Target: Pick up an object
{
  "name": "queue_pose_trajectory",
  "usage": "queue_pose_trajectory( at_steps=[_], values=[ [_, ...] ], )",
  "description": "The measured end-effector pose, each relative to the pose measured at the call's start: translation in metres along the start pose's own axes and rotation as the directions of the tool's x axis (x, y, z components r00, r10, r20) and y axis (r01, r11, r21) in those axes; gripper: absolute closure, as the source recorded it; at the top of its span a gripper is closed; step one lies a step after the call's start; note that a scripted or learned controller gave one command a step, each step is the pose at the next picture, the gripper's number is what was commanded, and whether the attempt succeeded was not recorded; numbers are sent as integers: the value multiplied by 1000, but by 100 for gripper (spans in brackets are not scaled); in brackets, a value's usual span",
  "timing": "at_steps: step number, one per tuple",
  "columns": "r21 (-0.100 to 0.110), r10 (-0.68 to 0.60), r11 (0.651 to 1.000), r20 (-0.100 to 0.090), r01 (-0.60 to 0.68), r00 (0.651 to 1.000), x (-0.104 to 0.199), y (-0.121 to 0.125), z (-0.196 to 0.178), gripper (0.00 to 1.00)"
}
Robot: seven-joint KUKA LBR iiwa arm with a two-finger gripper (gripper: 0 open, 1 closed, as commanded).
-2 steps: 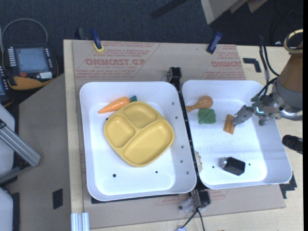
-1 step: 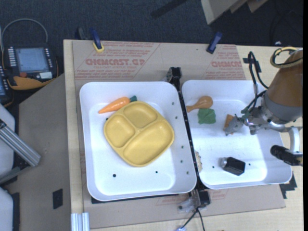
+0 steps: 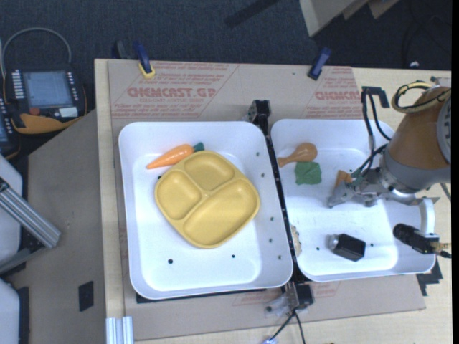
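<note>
Objects for picking are lying across both bins, so going from the left: a toy carrot is resting in the left bin, touching the rim of a yellow divided plate. The carrot is looking light and smooth, likely slippery; a grip across its thick middle is seeming best. The plate is looking stiff and too broad to pinch except at its rim. In the right bin, a wooden spoon is lying just beside a green piece; both are looking light. A small black block is sitting nearer the front, rigid and easy to span. The end effector is hanging low over the right bin, near the green piece; I cannot tell its state.
</note>
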State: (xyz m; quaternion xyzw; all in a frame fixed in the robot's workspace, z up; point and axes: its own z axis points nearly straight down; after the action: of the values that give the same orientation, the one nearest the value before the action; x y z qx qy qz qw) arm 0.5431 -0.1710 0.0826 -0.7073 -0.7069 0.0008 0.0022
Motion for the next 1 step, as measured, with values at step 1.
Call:
queue_pose_trajectory(
  at_steps=[1],
  values=[
    [-6,0,1000,3,0,1000,0,1,-13,100]
  ],
)
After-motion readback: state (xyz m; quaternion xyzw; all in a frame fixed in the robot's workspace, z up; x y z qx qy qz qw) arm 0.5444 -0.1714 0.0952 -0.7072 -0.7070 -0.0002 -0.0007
